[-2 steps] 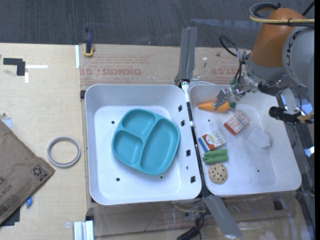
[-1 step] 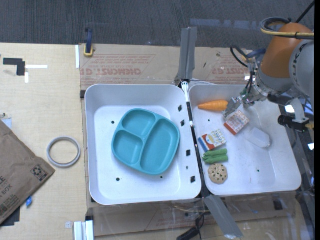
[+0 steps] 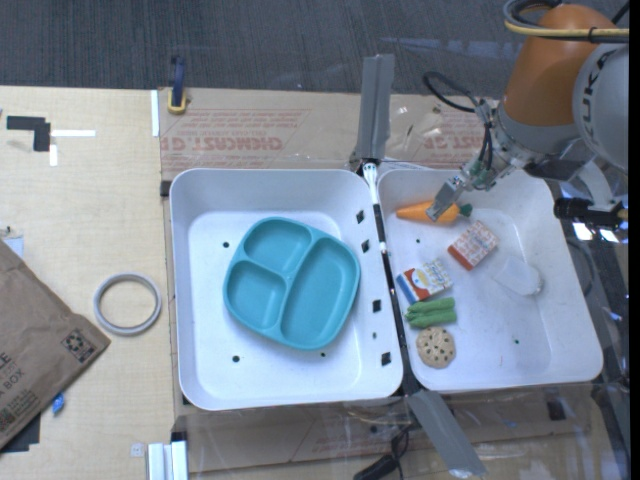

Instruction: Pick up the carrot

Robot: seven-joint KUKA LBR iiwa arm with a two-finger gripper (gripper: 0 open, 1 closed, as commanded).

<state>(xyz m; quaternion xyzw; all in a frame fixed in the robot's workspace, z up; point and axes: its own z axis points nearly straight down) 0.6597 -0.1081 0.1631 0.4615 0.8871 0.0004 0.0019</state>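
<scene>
Carrot [image 3: 417, 210] lies in the right bin [image 3: 560, 268], far-left corner, orange body pointing left, close to the divider between the 2 bins. Hand [image 3: 447, 204] is down right at the carrot's right end, tilted, coming in from the right under the arm's orange band [image 3: 548, 58]. Fingers sit over/around that end of the carrot, but whether they're closed on it or just touching: can't tell from this angle.

Other stuff in right bin, all apart from the hand: small red-and-white packet [image 3: 472, 245] just right and nearer than the carrot; a red/white/blue carton [image 3: 424, 281] nearer still, by the left wall; green bean pods [image 3: 431, 313] just below that; choc-chip cookie [image 3: 436, 347] nearest the front. A clear plastic-looking item [image 3: 520, 276] lies toward the bin's middle-right, hard to make out.

Left bin [image 3: 190, 268] holds a teal 3-compartment plate [image 3: 292, 283], roughly centred, tilted diagonal.

On the tabletop [image 3: 80, 198] left of the bins: tape roll [image 3: 127, 302], lying flat; a brown cardboard piece [image 3: 35, 353] at the near-left edge. Black L-shaped mark [image 3: 30, 130] at far left. Cardboard sheet w/ red print [image 3: 255, 133] lies behind the bins.
</scene>
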